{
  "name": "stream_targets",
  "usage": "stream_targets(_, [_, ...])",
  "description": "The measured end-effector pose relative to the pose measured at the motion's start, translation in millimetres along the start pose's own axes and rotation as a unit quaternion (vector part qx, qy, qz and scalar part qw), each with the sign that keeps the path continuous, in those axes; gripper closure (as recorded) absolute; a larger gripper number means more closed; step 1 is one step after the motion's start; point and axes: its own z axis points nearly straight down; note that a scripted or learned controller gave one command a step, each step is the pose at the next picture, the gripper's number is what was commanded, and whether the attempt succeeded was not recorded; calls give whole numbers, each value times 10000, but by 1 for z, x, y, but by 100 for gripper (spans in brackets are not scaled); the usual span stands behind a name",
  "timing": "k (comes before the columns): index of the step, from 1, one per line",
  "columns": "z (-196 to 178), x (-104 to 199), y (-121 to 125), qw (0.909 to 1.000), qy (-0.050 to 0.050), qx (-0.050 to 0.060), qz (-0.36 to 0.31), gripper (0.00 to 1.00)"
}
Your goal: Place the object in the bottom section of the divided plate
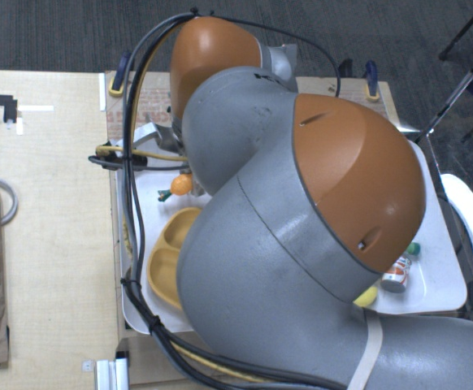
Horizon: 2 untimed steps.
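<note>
While my grey-and-orange arm (pixel 301 242) sat over bins, blocking most of camera view, jaw state was impossible to tell. Yellow divided plastic plate (pixel 170 254) lay at left edge of white bin (pixel 143 210), mostly under my arm. Small orange carrot-like toy with green tip (pixel 178 185) lay just above plate, outside it, likely task object. Can with red label (pixel 397 275) lay far right, well apart. Judged: placement not yet done.

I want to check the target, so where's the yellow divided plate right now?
The yellow divided plate lies in the white bin at the lower left of the camera view, just below a small orange object, partly hidden under the grey arm.
</note>
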Motion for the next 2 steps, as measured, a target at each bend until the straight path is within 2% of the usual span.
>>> stream_targets(1, [8, -4, 0, 9969, 7, 4, 784, 100])
stream_targets(2, [-13, 2, 3, 9971, -1, 2, 767, 100])
